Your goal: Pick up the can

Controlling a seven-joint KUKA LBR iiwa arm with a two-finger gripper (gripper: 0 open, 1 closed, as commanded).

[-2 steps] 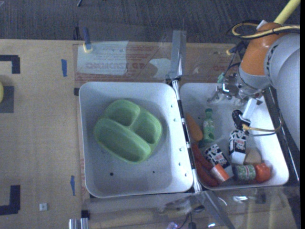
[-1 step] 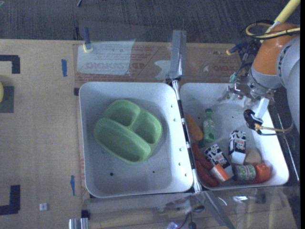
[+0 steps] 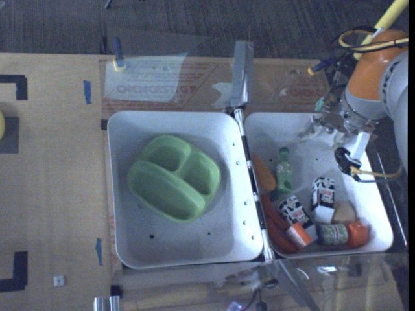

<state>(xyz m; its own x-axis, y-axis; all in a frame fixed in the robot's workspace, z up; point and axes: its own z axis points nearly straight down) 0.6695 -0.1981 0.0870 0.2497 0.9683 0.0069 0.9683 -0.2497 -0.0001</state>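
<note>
The can [image 3: 332,233] lies on its side near the front edge of the right bin [image 3: 305,125]. It is silver with a green label, wedged between an orange-capped white cup [image 3: 299,234] and a red-orange object [image 3: 358,233]. My gripper [image 3: 334,133] hangs over the back right part of that bin, well behind the can and apart from it. Nothing shows in its grasp. The grey arm with its orange band [image 3: 375,71] reaches in from the upper right.
The right bin also holds a small green bottle [image 3: 283,169], a carrot-like orange piece [image 3: 264,173], two cow-patterned cartons [image 3: 323,190] [image 3: 293,209], a brown lump [image 3: 343,212] and a red strip [image 3: 275,225]. A green divided plate [image 3: 174,177] lies in the left bin [image 3: 130,238].
</note>
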